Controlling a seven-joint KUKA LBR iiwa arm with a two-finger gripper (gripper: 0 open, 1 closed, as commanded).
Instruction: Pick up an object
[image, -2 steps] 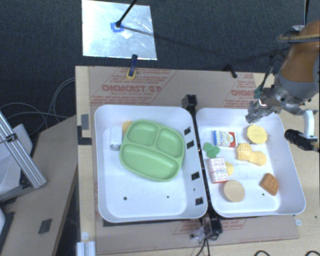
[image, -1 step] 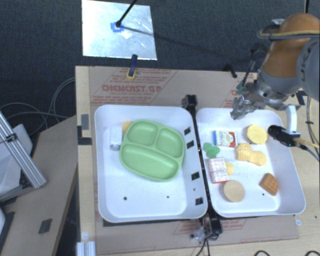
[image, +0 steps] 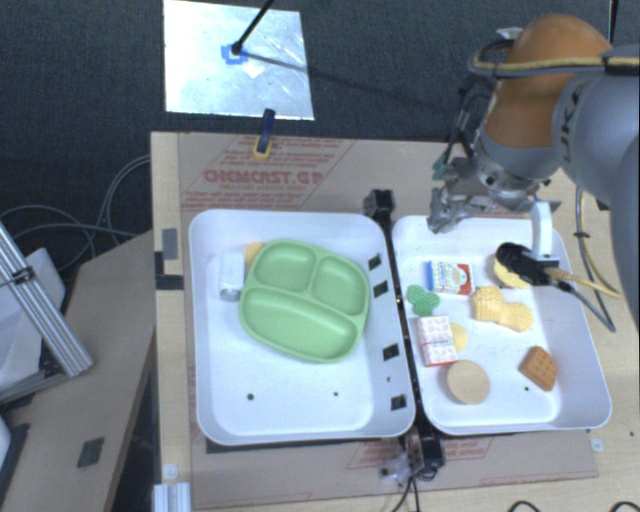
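Note:
My gripper (image: 443, 218) hangs over the far left corner of the right bin (image: 580, 400), with nothing seen in it. Below it in that bin lie a small blue, red and white box (image: 450, 277), a green toy piece (image: 422, 298), a pink and white box (image: 435, 340), a yellow lumpy piece (image: 503, 308), a round tan disc (image: 467, 382) and an orange waffle-like piece (image: 538, 368). Another yellow piece (image: 503, 270) lies at the far right, partly hidden by the wrist hardware.
The left bin (image: 290, 410) holds a green divided plate (image: 303, 298), a small pale object (image: 231, 275) at the plate's left and a yellow bit (image: 253, 251) behind it. The grey and orange arm (image: 545, 90) looms over the right bin's far side.

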